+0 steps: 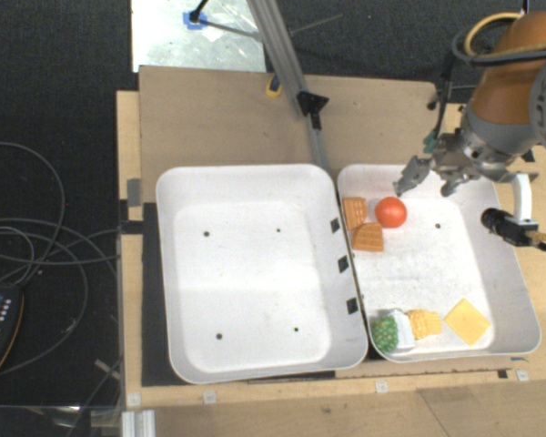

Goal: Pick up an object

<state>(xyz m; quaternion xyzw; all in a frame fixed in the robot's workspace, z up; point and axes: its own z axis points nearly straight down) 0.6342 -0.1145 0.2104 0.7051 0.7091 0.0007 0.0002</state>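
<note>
Just below-left of the open pincer lies a tomato.

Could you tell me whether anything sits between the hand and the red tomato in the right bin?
Nothing visible does. The hand hangs open above the right bin's far end, and the tomato lies just to its left on bare bin floor, with the waffle pieces on its far side.

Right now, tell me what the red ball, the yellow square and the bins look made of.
Red ball: looks like smooth moulded plastic, a toy tomato perhaps; a faint sheen shows on top.
Yellow square: flat, matte, even colour, like a plastic or foam toy cheese slice; too small to settle.
Both bins, left and right: white, seemingly thin moulded plastic, with rounded corners and rolled rims.
</note>
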